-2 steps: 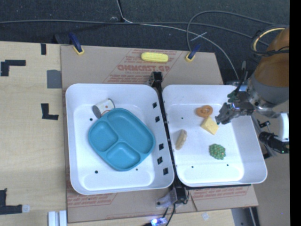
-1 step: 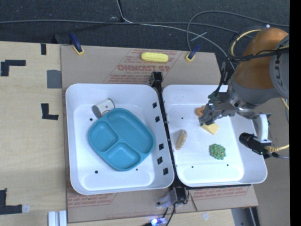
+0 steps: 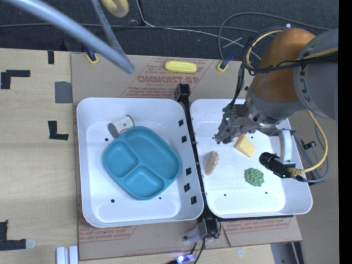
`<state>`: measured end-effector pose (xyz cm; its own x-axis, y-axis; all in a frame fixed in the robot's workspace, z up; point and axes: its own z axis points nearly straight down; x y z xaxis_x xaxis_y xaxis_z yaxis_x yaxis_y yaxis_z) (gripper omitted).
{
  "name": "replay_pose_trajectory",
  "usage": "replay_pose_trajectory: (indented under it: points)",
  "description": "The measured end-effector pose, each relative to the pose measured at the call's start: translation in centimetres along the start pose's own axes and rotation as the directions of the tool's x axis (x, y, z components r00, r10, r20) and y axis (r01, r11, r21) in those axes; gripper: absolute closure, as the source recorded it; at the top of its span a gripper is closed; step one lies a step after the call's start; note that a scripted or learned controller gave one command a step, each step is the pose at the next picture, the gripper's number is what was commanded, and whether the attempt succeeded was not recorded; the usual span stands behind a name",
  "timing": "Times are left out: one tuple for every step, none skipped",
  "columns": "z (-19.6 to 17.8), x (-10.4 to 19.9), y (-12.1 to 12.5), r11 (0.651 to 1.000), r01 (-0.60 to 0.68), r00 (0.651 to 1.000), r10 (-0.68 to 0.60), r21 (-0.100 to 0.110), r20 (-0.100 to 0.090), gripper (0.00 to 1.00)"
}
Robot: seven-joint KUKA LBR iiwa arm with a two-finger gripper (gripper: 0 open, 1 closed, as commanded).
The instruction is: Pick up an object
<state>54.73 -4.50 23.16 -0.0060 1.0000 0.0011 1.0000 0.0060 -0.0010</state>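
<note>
Two white bins (image 3: pixel 88 147) on cardboard (image 3: pixel 154 81)

Two white bins: left bin (image 3: pixel 88 164), right bin (image 3: pixel 247 202). Left bin: one blue tray (image 3: pixel 142 161) with three compartments; one small cup (image 3: pixel 120 126) near the top-left corner. Right bin: one yellow block (image 3: pixel 245 146), one tan lump (image 3: pixel 211 162) near the left edge, one green ball (image 3: pixel 253 176). Bench above the bins: one yellow corn cob (image 3: pixel 180 66).

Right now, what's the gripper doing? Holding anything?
Gripper: cannot be told, open or closed. It hangs over the right white bin, beside the pale yellow wedge-shaped block; nothing visibly held.
</note>
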Motion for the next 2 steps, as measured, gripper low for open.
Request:
replay_pose_trajectory:
  points:
    - [-0.7,5.5,-0.6,1.0,0.0,1.0,0.0,0.0,0.0,1.0]
    - [-0.8,11.4,-1.2,1.0,0.001,1.0,-0.001,0.001,0.0,1.0]
